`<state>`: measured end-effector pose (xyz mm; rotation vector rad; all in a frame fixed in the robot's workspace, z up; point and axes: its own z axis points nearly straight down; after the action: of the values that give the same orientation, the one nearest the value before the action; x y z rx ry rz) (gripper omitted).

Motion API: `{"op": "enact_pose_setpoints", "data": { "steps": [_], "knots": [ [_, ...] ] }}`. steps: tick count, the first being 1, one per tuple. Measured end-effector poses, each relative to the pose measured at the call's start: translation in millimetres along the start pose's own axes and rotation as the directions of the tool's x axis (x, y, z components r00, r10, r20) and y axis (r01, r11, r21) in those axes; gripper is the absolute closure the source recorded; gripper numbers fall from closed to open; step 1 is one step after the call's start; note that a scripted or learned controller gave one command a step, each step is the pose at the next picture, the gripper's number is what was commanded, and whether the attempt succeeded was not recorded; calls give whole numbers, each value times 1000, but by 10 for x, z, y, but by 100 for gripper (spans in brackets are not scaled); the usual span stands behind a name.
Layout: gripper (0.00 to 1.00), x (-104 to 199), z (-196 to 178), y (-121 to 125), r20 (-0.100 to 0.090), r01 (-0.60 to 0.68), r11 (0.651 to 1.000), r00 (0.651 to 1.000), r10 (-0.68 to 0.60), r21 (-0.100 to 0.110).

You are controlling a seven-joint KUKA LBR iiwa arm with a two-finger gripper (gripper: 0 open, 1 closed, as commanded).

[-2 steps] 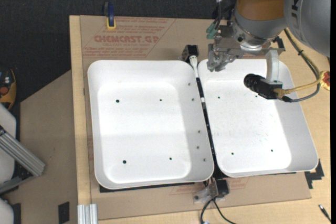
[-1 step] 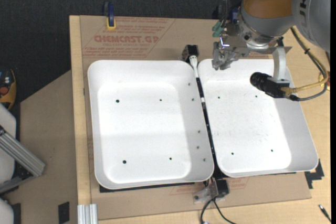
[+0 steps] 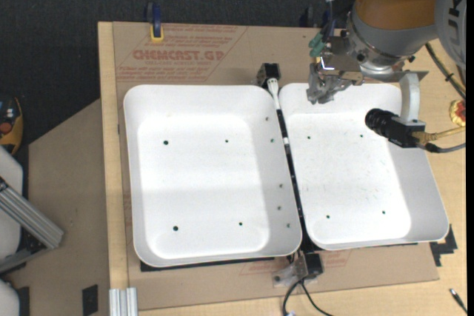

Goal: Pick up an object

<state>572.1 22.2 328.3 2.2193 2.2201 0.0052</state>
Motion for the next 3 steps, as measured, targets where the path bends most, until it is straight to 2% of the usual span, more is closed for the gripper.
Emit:
{"op": "enact_pose_setpoints", "data": {
  "steps": [1, 2, 3],
  "knots": [
    [100, -61, -2, -121, 0, -1, 1000, 1000, 1, 6],
    [100, 185, -1182, -17, -1, 3, 1000, 1000, -3, -13],
    [100, 436, -283, 168, 1, 2, 1000, 1000, -2, 14]
  ]
}}
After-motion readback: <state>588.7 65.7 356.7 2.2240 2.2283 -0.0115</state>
